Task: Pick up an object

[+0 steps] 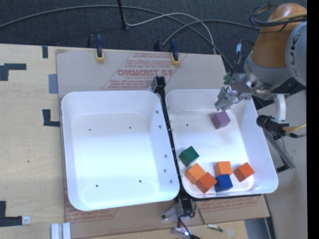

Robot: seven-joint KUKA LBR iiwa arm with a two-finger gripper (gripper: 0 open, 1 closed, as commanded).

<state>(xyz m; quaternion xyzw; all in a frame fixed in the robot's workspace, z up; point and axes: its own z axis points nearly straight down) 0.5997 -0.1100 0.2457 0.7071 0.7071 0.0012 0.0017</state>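
— Six blocks, all in the right bin (259, 148): one purple block (220, 119) alone toward the far end; one green block (189, 155) by the divider; three orange blocks (195, 173) (222, 168) (243, 171) and one blue block (224, 182) bunched at the near rim.

— Why so arranged?

— Scatter, by the look of it; the near five sit close or touching, which would crowd any grasp. The purple one stands well apart from them, so it is likely the piece chosen.

— Left bin (67, 133)?

— Entered as one white bin, beside the first, sharing the black divider.

— And the gripper (223, 101)?

— Hangs over the far end of the right bin, just above and beside the purple block, the arm reaching in from the right. Tips look close to the block's upper edge; whether they touch it I cannot tell.

— Released or clenched?

— Cannot tell; that end of it reads as one grey mass from this angle. Nothing is seen held. The block appears to rest on the bin floor, not lifted.
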